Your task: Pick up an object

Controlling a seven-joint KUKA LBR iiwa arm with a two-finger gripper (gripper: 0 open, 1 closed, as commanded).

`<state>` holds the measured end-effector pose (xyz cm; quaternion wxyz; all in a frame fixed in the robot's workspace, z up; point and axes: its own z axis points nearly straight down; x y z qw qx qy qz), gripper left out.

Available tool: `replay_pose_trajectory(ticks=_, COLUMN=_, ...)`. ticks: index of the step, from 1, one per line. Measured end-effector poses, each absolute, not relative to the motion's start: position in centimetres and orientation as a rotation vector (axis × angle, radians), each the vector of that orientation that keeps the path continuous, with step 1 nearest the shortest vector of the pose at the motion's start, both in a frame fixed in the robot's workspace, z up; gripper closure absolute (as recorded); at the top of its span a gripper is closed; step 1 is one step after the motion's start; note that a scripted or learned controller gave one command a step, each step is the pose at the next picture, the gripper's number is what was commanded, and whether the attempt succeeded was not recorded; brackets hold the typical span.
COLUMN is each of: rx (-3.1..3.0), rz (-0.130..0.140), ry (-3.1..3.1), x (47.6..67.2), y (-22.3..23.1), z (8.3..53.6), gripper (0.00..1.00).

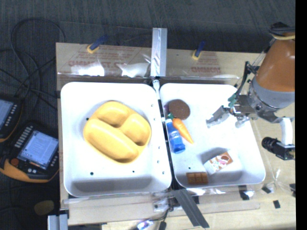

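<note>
The right bin (249, 147) holds a brown round disc (179, 109), an orange carrot (183, 130), a blue bottle (175, 138), a small white and pink carton (218, 163) and a brown chocolate bar (197, 178). A large yellow bun-shaped object (117, 131) lies in the left bin (76, 171). My gripper (228, 120) hangs over the upper right part of the right bin, open, with nothing between its fingers. It is to the right of the carrot and above the carton, apart from both.
A metal divider (159, 51) stands behind the bins, over plastic sheeting held by two clips. Cables and a handheld pendant (31, 150) lie left of the bench. The arm's orange band (280, 66) fills the right side.
</note>
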<state>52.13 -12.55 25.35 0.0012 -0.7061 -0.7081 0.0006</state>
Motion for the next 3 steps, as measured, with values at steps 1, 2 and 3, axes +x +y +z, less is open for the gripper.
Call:
replay_pose_trajectory(ticks=1, rx=-2.111, rz=0.003, ry=-2.331, x=55.9, y=-9.7, z=11.5, gripper=0.00)
replay_pose_trajectory(ticks=2, rx=-2.107, rz=0.003, ry=-2.329, x=55.9, y=-9.6, z=12.3, gripper=1.00)
replay_pose_trajectory(ticks=3, rx=-2.429, rz=-0.011, ry=-1.996, x=55.4, y=-10.1, z=9.0, gripper=1.00)
